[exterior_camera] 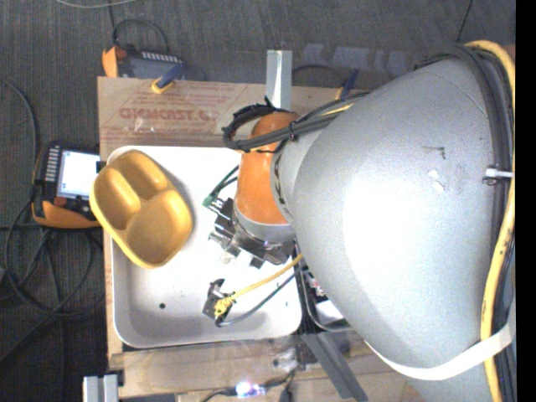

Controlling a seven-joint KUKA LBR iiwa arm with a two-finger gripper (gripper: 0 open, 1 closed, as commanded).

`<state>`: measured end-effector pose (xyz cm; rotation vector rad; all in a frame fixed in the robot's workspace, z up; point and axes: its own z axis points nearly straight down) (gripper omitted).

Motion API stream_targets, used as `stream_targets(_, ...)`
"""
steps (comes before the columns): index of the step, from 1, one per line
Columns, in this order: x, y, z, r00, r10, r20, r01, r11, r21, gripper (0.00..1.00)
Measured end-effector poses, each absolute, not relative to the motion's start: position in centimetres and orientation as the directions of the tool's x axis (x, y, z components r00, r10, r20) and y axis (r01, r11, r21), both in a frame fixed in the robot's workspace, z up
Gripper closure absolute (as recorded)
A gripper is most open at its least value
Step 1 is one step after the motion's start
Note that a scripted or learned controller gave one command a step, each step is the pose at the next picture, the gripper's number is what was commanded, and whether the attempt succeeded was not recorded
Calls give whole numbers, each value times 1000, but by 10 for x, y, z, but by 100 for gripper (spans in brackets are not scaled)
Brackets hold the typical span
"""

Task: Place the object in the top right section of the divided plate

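Looming over the right half of the view, the grey arm [394,208] is a smooth, rounded metal shell, and it hides everything beneath it on that side. Its orange band [255,187] sits over the right part of the white bin [167,308].

The surface [159,115] shows as a brown board with faded red print behind the bin, with a narrow strip along the bin's left rim.

The bin is shallow and smooth, with rounded corners. Its floor lies bare across the lower left and along the near edge, and a strip of bare floor separates the plate from the hand.

The divided plate [142,208] is glossy yellow plastic with soft, rounded edges. It lies in the bin's upper left corner, seemingly tilted, its left side overlapping the rim. Two hollows show, parted by a low ridge: a smaller one toward the upper left and a broader one toward the lower right.

The hand [239,239] hangs below the orange band, over the bin's right-centre and apart from the plate. Whether it is released, clenched or grasping anything cannot be told.
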<state>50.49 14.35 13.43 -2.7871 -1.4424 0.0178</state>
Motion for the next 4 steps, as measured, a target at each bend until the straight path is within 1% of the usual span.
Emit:
stream_targets(1,484,185,255,117,993,-5,993,-117,-6,100)
stream_targets(2,484,225,299,184,983,-7,983,-184,-3,100)
stream_targets(3,484,198,93,93,996,2,996,-93,-2,100)
stream_targets(4,549,229,270,-125,992,-6,992,125,-5,100)
